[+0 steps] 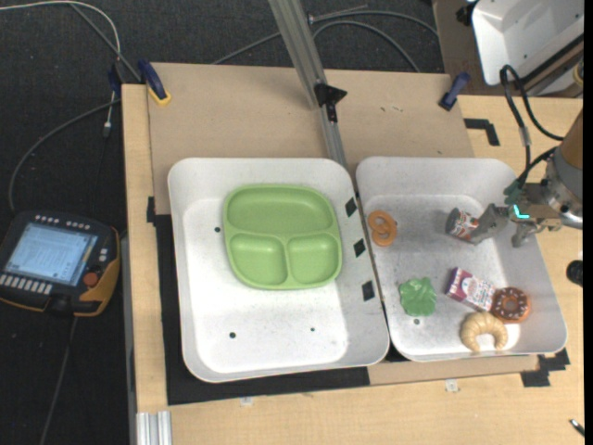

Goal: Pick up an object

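The right bin holds a small silver can lying on its side, an orange ring-shaped pretzel, a green leafy toy, a pink and purple carton, a chocolate donut and a croissant. My gripper hangs over the bin's right part, just right of the can. Its fingers are spread open with nothing between them, and the left finger is close beside the can.
The left bin bears a green divided plate. A slanted metal pole rises behind the two bins. A teach pendant lies on the floor at the left.
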